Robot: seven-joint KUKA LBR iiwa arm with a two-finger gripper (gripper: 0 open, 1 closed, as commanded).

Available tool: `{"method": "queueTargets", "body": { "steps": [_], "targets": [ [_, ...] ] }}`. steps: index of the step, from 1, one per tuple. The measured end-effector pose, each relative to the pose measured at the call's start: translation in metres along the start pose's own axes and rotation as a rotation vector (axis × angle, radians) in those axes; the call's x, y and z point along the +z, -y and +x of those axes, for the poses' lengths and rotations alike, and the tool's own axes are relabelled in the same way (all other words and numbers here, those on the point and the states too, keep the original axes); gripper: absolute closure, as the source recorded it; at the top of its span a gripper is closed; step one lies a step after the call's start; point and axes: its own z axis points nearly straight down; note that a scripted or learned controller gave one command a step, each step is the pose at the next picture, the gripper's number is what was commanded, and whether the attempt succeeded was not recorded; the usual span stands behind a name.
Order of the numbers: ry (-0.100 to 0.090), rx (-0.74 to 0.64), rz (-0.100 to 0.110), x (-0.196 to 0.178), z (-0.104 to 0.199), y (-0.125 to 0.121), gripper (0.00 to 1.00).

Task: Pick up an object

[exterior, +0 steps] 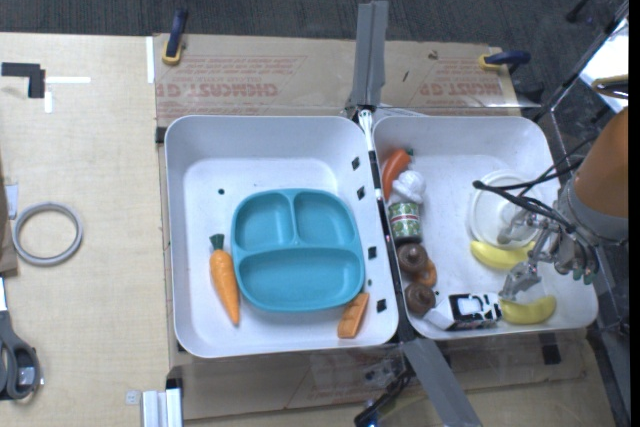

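Gripper (522,267) hanging over right bin (455,140), between two bananas: upper banana (492,255) just left of fingers, lower banana (530,311) just below. Finger spread: cannot tell, nothing visibly pinched.

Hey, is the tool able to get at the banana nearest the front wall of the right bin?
Probably yes: the tool hangs just above that banana, with nothing lying over it.

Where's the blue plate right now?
The blue plate lies in the middle of the left bin, between a carrot on its left and the divider between the bins.
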Motion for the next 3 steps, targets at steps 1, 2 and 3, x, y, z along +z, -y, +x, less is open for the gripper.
{"method": "queueTargets", "body": {
  "steps": [1,2,3],
  "targets": [
    [0.003,-0.114,-0.004,0.001,-0.041,-0.094,0.0],
    [-0.072,0.066,0.02,-0.001,-0.094,-0.13,0.0],
    [-0.007,-0.062,-0.001,-0.008,-0.071,-0.039,0.0]
  ]
}}
